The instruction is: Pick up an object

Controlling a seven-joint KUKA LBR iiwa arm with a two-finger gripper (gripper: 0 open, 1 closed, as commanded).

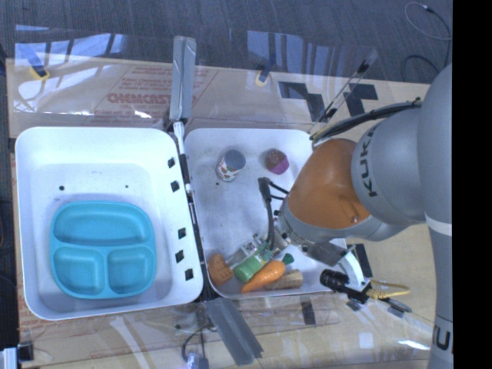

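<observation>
Right bin [201, 198]: we count five things — one carrot [265, 275], one green bottle [250, 267], one bread roll [220, 268], one small can [230, 164], one purple cup [276, 161].
Left bin [31, 206]: one blue tray [102, 248].
Gripper [269, 246]: above the bottle — jaws, we cannot tell.

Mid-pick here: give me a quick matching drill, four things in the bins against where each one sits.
Things:
1. blue divided tray
2. carrot
3. small can
4. purple cup

Places:
A. far part of the right bin, closest to the arm
B. near edge of the right bin, in the pile of items
C. left bin
D. far part of the right bin, closer to the divider between the bins

Pairs: 1-C, 2-B, 3-D, 4-A
</observation>
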